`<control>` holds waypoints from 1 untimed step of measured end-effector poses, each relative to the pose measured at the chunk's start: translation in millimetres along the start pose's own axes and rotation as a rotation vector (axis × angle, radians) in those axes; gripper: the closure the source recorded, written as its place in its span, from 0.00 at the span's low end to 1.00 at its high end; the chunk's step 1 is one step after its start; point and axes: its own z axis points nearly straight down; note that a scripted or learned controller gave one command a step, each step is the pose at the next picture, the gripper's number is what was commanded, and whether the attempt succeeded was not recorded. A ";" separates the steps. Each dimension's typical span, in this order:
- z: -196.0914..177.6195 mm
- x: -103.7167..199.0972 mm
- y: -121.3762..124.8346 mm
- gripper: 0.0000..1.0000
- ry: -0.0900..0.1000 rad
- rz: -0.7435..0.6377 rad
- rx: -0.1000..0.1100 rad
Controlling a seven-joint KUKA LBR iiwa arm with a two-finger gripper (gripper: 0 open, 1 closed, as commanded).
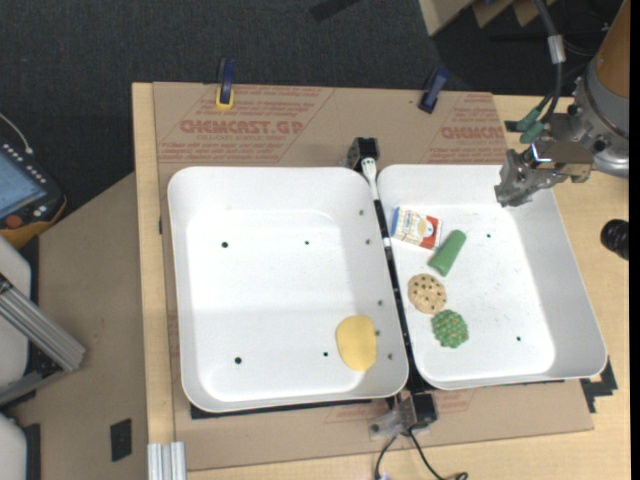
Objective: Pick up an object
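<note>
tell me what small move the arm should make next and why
Probably shift the gripper toward the green cylinder and descend. The gripper hangs over the right bin's upper part with nothing beneath it, while the cylinder is the closest item and lies apart from the carton and cookie.

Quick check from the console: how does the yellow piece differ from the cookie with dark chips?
The yellow piece lies in the left bin, near its front right corner; the cookie lies in the right bin, by the inner wall. The yellow piece is plain, larger and slightly oval; the cookie is tan, speckled with dark chips and rounder. The yellow piece sits alone; the cookie has a green bumpy ball just beside it. Both lie flat.
</note>
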 end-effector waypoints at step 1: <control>66.1 20.4 -34.7 1.00 0.002 0.005 0.024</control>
